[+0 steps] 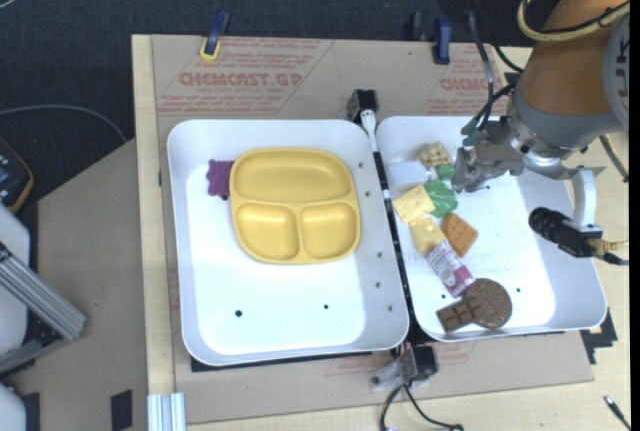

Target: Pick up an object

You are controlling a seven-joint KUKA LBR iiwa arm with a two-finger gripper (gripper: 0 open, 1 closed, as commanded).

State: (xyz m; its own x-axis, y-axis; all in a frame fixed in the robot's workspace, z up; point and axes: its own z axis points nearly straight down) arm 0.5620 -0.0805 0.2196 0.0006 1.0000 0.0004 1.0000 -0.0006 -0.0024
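**Green piece (440, 195) at the gripper, right bin**

1. Gripper. The gripper (470, 173) is low in the upper middle of the right bin (560, 294), on the end of the grey arm that enters from the right. Its tip is just beside the upper right edge of the green piece. Whether the tip touches the piece cannot be told, and whether the gripper is spread or pressed together cannot be told from this angle. Nothing is visibly held.

2. Nearest things. The green piece lies on the bin floor. A yellow block (412, 204) lies against its left side. A pale cracker (435, 156) lies just above it, near the bin's upper wall.

3. Lower in the right bin. An orange cracker (461, 234) lies just below the green piece. A second yellow block (425, 235) touches the orange cracker's left edge. A pink wrapper (448, 268) lies below these two, set at a slant. A round brown cookie (489, 303) lies near the lower wall, with a brown bar (451, 318) touching its lower left side.

4. Left bin. The left bin (290, 319) holds a yellow divided plate (296, 202) in its upper half. A purple piece (219, 178) lies against the plate's left rim.

5. Bench. Both bins rest side by side on a tan board (300, 69) with red print.
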